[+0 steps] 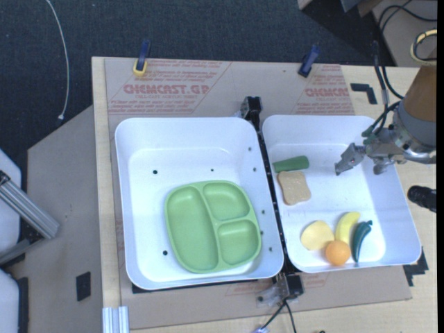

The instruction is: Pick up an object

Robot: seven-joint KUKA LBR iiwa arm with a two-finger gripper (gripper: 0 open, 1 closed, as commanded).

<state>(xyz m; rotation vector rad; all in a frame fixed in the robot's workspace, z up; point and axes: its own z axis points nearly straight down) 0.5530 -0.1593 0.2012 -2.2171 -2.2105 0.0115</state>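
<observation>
White right bin (388,134): gripper (362,159) hovers near its far edge.
Jaws spread, empty; descend squarely over one toy, perhaps green stick (291,164).

Two white bins (132,186) (399,207), one green tray (211,224), and perhaps six food items (326,214).

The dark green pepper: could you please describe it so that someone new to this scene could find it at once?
Look in the right bin, at its near right corner, where the toy foods cluster. The dark green pepper lies at the right edge of that cluster, beside the banana and orange. It is slim, curved, and the darkest item there.
</observation>
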